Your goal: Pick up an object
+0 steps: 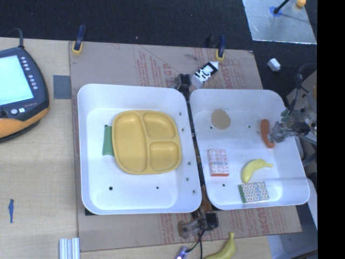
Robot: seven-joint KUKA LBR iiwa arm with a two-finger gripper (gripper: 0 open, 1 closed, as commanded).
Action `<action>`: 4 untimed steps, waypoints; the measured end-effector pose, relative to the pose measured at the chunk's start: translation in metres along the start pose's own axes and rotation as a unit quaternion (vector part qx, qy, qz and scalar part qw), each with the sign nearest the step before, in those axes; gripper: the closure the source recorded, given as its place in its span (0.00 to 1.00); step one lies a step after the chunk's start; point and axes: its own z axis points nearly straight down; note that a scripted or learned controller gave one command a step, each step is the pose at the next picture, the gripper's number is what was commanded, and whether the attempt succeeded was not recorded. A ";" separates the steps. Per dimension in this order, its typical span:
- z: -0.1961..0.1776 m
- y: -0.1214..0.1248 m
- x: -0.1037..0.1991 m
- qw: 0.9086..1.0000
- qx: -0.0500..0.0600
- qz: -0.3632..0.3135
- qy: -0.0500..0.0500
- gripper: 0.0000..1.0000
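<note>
The right bin (291, 198) holds a red sausage (265, 133), a tan round disc (220, 119), a small pink box (218, 162), a yellow banana (255, 169) and a patterned sponge with a green edge (254, 192). My gripper (278, 132) reaches in at the bin's right side, low and right beside the sausage. I cannot tell whether it touches the sausage. The left bin (135, 198) holds a yellow divided plate (145, 141) with a green flat piece (108, 140) sticking out under its left edge.
A teach pendant (19, 93) lies at the far left of the bench. A second banana (223, 249) lies below the bins at the front edge. A black and white tag (205, 72) and clamps (220, 47) sit behind the bins.
</note>
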 end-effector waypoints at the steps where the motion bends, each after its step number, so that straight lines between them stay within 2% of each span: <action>1: 0.037 0.011 0.054 1.000 0.002 -0.002 0.000 1.00; 2: 0.007 -0.009 0.101 1.000 0.002 -0.003 0.000 1.00; 3: 0.007 -0.009 0.100 1.000 0.002 -0.002 0.000 0.00; 4: 0.083 -0.050 0.047 1.000 -0.006 -0.002 -0.003 0.00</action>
